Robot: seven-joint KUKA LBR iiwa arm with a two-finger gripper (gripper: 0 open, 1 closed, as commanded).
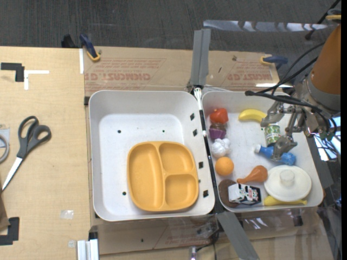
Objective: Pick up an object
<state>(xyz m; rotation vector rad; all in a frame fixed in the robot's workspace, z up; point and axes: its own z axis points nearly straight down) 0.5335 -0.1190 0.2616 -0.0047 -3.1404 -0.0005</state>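
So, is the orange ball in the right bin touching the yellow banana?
Apart. The camera view shows the orange ball low on the bin's left side and the yellow banana near the top, with bare white floor between them.

Arm (329, 64) at right edge: rounded orange band, grey housing just below it. Black cables loop from the wrist area, several strands (one runs leftward over the bin rim). Gripper (282, 134) is bare silvery metal, skeletal linkage with thin struts and small joints. Fine markings too small to read.
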